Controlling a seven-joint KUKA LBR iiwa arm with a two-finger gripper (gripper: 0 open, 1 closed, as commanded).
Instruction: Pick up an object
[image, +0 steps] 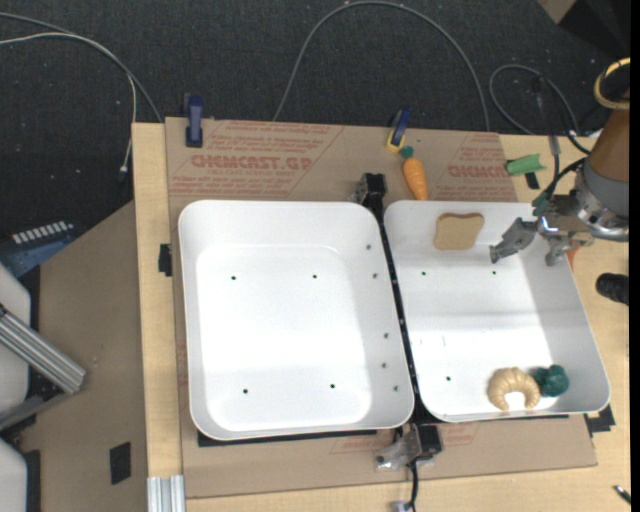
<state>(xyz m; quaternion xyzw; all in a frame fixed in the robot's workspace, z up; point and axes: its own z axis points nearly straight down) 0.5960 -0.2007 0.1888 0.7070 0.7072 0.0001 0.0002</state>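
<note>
In the right bin (480, 330) a tan slice of toy bread (458, 231) lies near the far edge. A cream croissant (513, 388) and a small dark green object (551, 379) rest together in the near right corner. An orange toy carrot (414, 176) lies on the cardboard just beyond the bin. My gripper (527, 243) hovers over the far right part of the right bin, to the right of the bread, with its two fingers spread apart and nothing between them.
The left bin (290, 315) sits beside the right one, a black clamp (372, 190) between them at the far edge. Blue clips (193, 118) hold the cardboard at the back. A green piece (524, 165) lies at the far right.
</note>
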